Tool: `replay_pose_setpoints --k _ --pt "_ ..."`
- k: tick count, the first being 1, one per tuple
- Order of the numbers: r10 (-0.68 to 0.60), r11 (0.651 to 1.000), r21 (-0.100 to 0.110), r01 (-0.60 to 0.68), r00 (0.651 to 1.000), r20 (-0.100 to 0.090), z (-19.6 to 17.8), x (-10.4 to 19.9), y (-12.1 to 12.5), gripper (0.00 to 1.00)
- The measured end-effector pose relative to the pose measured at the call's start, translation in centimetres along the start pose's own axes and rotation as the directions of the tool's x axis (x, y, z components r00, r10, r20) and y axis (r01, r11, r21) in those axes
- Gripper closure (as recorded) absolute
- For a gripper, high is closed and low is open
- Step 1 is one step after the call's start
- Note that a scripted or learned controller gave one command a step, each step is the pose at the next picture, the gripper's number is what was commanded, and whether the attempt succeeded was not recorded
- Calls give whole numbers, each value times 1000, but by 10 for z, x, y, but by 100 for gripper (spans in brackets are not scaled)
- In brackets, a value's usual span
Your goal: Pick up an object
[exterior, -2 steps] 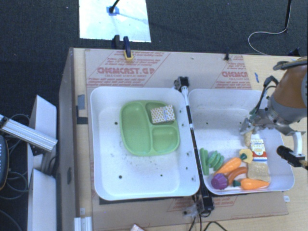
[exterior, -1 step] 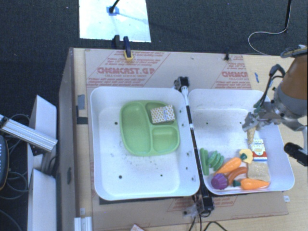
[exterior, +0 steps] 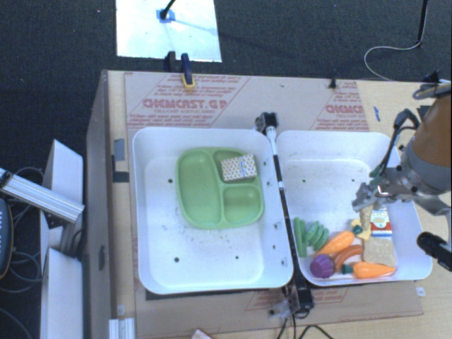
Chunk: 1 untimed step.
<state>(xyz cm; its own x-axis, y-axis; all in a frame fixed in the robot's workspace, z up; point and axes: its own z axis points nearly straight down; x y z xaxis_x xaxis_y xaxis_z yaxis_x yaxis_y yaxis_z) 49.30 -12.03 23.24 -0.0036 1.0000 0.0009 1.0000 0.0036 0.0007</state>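
Two-finger metal gripper [exterior: 367, 198] sits over shallow white right bin [exterior: 332, 154], approx. 3 o'clock of its centre; cannot tell its state. Toy food pile at bin's 5 o'clock: orange plastic carrot [exterior: 336, 242], purple round piece [exterior: 322, 265], green pods [exterior: 308, 233]. Green divided plastic tray [exterior: 212, 203] w/ patterned sponge block [exterior: 238, 167] in shallow white left bin [exterior: 159, 253].

The grey arm [exterior: 431, 147], with its orange band above the wrist, reaches in from the right edge and angles downward to the left, ending in the gripper [exterior: 367, 202] held low at its tip.
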Motion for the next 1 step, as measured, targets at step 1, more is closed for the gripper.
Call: replay_pose_setpoints --k 1 --pt "-1 1000 -2 1 1000 1 -20 70 -5 100"
